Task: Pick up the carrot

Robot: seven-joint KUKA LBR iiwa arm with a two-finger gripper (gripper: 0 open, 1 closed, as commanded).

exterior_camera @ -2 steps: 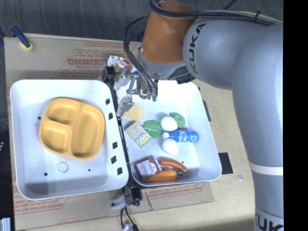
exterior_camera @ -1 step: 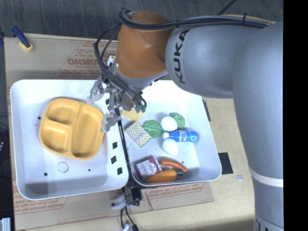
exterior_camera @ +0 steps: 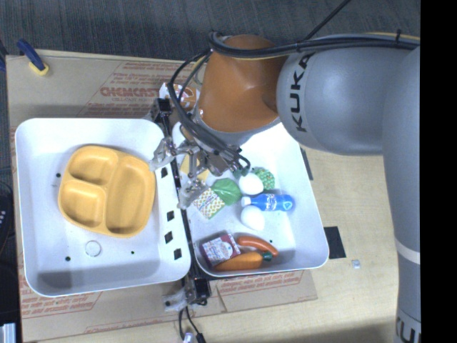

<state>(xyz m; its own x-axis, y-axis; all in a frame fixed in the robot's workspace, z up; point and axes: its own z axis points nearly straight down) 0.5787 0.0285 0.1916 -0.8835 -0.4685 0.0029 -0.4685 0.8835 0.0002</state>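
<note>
Nearest the camera, the carrot (exterior_camera: 239, 262) lies flat along the front wall of the right bin (exterior_camera: 314, 243), touching a red sausage-like piece (exterior_camera: 255, 245) and just beside a dark packet (exterior_camera: 218, 249). It looks like a light, stiff, smooth toy, likely slippery; I would grip across its thick middle, fingers straddling its width. Farther back sit a blue bottle (exterior_camera: 270, 203) and a green piece (exterior_camera: 226, 191). Beyond them the gripper (exterior_camera: 191, 168) hangs near the bins' shared wall; whether it is open or closed I cannot tell.
</note>
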